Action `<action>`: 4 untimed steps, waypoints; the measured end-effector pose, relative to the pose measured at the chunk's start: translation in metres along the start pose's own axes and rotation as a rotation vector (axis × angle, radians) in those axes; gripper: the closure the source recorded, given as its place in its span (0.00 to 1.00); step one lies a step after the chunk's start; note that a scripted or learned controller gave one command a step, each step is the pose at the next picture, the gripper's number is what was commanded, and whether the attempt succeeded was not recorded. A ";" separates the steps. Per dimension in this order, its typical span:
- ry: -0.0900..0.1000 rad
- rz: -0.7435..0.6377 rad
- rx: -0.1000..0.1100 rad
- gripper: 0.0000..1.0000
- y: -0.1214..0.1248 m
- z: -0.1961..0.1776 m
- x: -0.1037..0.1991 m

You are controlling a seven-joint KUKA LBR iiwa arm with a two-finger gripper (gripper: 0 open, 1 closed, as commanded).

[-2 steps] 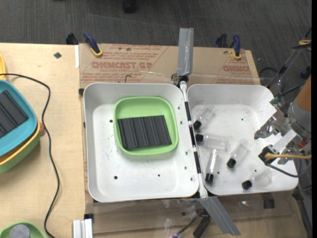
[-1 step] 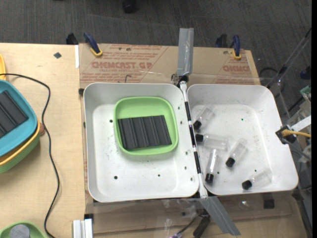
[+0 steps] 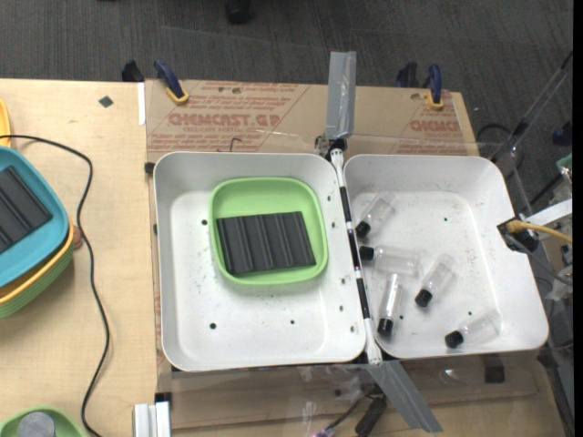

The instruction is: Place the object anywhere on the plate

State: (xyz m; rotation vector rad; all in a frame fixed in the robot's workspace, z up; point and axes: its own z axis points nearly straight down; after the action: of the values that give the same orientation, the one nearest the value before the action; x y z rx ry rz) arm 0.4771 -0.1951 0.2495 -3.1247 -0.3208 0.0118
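The job looks not yet started: the green plate [image 3: 267, 209] in the left bin [image 3: 182, 271] has just a dark ridged mat [image 3: 266, 242] on it, all five small clear vials [image 3: 390, 299] lie in the right bin [image 3: 510, 271].

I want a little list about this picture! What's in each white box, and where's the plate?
left bin: holds the green plate
on the plate: a dark ribbed mat
right bin: holds clear vials with black caps
vial count: about five, some hard to make out
nearest the divider: one vial near the bin's upper left
front corner: one vial
vials on the plate: none yet
left of the bins: a stack of coloured plates and a black cable
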 end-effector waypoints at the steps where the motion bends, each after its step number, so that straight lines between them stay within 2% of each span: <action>1: 0.000 0.003 0.001 0.00 0.007 0.010 -0.002; 2: 0.001 0.003 0.001 0.00 0.010 0.014 -0.002; 3: 0.001 0.005 0.001 0.00 0.027 0.021 -0.006; 4: 0.001 0.005 0.002 0.00 0.026 0.030 -0.006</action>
State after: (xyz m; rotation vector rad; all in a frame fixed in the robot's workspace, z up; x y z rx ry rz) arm 0.4767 -0.2217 0.2192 -3.1239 -0.3131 0.0102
